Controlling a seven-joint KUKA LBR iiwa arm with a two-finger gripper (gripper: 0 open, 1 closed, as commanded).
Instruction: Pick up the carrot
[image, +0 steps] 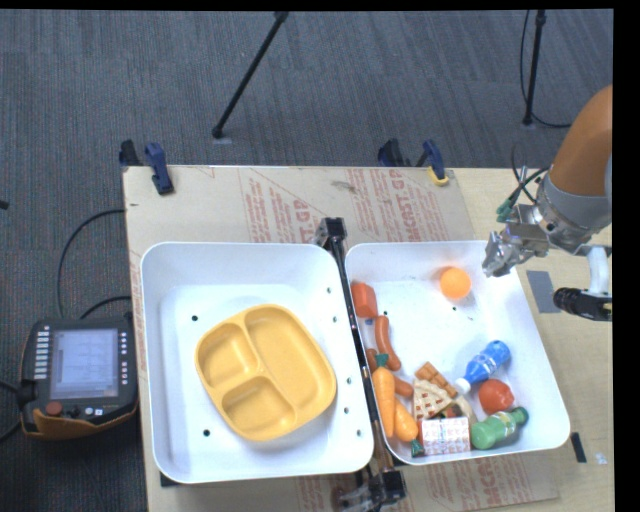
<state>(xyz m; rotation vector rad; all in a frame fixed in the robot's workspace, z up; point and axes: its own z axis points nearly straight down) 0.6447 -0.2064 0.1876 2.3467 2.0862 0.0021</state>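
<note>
While red printing on the bench (300, 200) is too faint to read, two white bins sit side by side. One carrot (384, 402) lies along the right bin's (535, 330) left wall, near its front corner. One yellow tray (264, 371) fills the left bin (160, 300). Whether the tool (497, 256) is spread is unclear.

We recorded even, diffuse overhead light and soft, short shadows. The white bins (250, 262) appeared bright, nearly washed out. Focus was slightly soft throughout.
</note>
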